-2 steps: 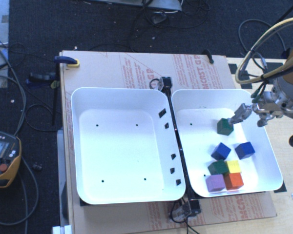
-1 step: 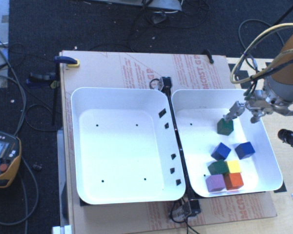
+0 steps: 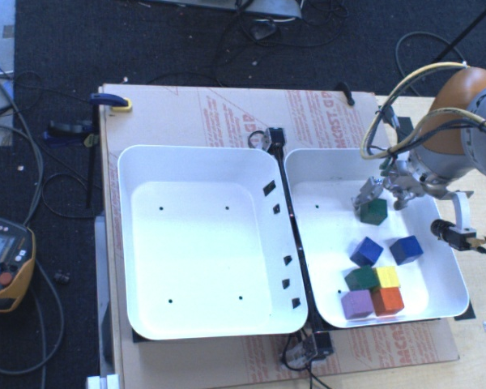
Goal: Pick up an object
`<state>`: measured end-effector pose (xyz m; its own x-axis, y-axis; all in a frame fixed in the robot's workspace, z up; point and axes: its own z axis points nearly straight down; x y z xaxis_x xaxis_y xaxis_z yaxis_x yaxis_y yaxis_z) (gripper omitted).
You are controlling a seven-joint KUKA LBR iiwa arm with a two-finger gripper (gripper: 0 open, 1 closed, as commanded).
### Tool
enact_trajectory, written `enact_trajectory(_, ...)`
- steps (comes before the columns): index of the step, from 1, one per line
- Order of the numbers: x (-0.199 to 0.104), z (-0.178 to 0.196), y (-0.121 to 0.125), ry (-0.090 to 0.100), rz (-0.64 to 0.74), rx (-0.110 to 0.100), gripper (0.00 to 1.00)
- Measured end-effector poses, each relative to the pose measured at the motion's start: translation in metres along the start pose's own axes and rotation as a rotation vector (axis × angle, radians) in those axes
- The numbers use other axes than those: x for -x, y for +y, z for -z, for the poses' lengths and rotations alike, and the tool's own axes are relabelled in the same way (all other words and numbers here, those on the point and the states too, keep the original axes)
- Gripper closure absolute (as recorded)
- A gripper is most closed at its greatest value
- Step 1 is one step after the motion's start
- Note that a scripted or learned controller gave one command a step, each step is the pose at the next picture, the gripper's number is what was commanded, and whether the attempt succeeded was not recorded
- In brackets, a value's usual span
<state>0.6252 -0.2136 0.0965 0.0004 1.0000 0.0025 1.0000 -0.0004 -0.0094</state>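
The arm comes in from the right of the frame, and its gripper (image 3: 376, 194) sits in the upper part of the right bin (image 3: 449, 298). A dark green block (image 3: 374, 211) is right at the tips of the fingers, touching them or very close, but I cannot tell if the fingers are wide, narrow, or holding it, because the wrist and wires crowd that spot. My guess is that the step now is grabbing this block, and it is not done until the block hangs clear of the floor. To do it well, the fingers should go on 2 flat sides of the block and squeeze it in the middle, then lift straight up, slowly, so it does not slip or spin out. This block sits by itself, which helps. Lower in the frame are 6 more blocks: a blue block (image 3: 367, 251), another blue block (image 3: 406, 250), a green block (image 3: 361, 279), a yellow block (image 3: 386, 277), a purple block (image 3: 357, 304) and an orange block (image 3: 388, 300), the last 4 packed tight together. The wall between the bins is off to the left, with bare floor before it. The left bin (image 3: 138, 241) has lots of open room for a block.
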Motion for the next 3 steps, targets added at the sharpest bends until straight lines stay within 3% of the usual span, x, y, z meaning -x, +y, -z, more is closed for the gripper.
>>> enact_trajectory(1,0.0005,0.0167,0.0028,-0.003,0.001,0.01,1.0)
enact_trajectory(2,0.0003,0.016,0.0026,-0.003,0.001,0.01,0.0)
enact_trajectory(3,0.0003,0.016,0.0026,-0.003,0.001,0.01,0.0)
